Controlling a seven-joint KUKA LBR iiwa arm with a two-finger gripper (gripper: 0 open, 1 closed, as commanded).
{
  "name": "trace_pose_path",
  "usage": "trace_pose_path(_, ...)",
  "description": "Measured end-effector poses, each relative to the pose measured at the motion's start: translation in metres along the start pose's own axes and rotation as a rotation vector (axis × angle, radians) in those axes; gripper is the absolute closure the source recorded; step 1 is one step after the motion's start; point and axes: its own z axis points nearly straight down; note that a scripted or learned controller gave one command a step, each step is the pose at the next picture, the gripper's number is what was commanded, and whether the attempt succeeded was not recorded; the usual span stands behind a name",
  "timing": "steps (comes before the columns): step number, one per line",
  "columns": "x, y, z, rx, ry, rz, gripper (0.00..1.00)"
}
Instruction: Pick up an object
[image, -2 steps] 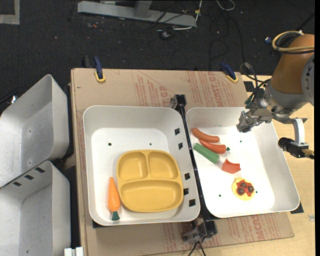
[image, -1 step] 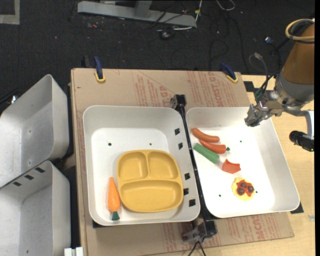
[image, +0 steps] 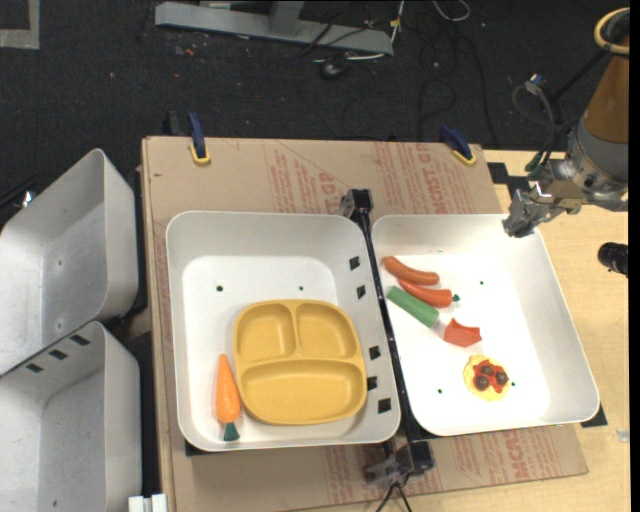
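Observation:
The right bin (image: 545, 290) holds an orange-red sausage (image: 411, 270), a second orange piece with a dark tip (image: 428, 293), a green bean-like stick (image: 413, 306), a red wedge (image: 462, 333) and a small yellow pizza piece with dark toppings (image: 488, 378). In the left bin (image: 200, 260) lie a yellow divided tray (image: 298, 361) and an orange carrot (image: 228, 396). My gripper (image: 519, 224) hangs over the right bin's far right corner, well apart from every object. Nothing shows between its fingers.
The two bins sit side by side on a brown board (image: 300, 170) with blue clamps at the back. Grey-white containers (image: 60, 330) stand off the bench to the left. A cable runs along the divider between the bins.

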Motion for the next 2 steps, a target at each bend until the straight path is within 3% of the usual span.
trace_pose_path(2, 0.108, -0.003, 0.01, 0.007, 0.003, -0.005, 1.0)
